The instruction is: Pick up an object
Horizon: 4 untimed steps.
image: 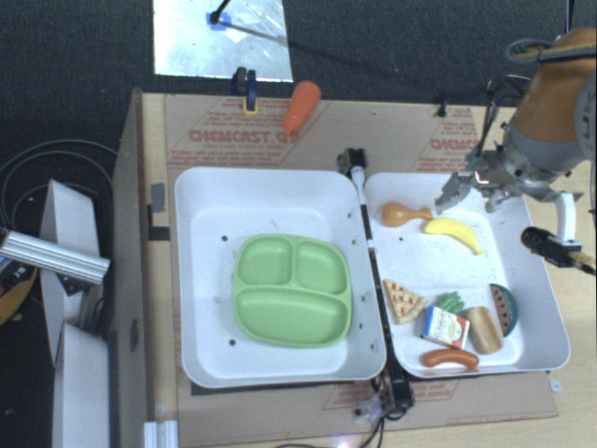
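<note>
**White bins, toy food, arm over the right one**

White plastic bins sit side by side on a brown board. Nearest in the right bin (536, 287) lie a red sausage (450, 358), a small carton (442, 326) whose label is too small to read, a bread roll (484, 329), a watermelon slice (505, 308), something green (451, 301) and a pizza slice (403, 300). The left bin (201, 250) holds a green divided plate (292, 289). Farther back in the right bin are a yellow banana (455, 232) and an orange-brown drumstick (403, 215). The gripper (472, 194) hangs just above and behind the banana, fingers spread apart, nothing between them. Beyond the bins, the board reads "CHEMCAST" in red letters, and an orange carrot (300, 106) lies at its far edge.
</note>
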Tool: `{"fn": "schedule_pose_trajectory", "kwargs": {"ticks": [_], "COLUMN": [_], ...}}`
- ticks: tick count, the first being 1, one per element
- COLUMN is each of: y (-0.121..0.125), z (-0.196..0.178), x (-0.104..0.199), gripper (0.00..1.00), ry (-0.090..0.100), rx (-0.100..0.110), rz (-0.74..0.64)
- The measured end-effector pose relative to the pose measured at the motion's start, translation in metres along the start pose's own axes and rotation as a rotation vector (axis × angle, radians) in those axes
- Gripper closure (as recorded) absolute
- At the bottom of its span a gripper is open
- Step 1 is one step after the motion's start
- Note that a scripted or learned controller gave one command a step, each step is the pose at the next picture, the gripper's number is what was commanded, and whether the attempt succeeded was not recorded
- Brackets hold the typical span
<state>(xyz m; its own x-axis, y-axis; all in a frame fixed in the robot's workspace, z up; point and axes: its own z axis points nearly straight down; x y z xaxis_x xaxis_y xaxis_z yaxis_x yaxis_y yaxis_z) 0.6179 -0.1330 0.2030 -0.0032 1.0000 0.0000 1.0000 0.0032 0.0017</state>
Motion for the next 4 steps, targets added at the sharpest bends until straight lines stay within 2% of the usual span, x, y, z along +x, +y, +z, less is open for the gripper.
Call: {"fn": "schedule_pose_trajectory", "kwargs": {"ticks": [1, 2, 3, 4], "y": [0.008, -0.067, -0.094, -0.072], "z": [0.103, 0.040, 0.122, 0.001], "x": [-0.024, -0.021, -0.003, -0.059], "gripper": [0.00, 0.00, 0.00, 0.00], "ry": [-0.002, 0.000, 0.002, -0.007], "rx": [0.000, 0.002, 0.005, -0.012], "rz": [0.002, 0.004, 0.003, 0.005]}}
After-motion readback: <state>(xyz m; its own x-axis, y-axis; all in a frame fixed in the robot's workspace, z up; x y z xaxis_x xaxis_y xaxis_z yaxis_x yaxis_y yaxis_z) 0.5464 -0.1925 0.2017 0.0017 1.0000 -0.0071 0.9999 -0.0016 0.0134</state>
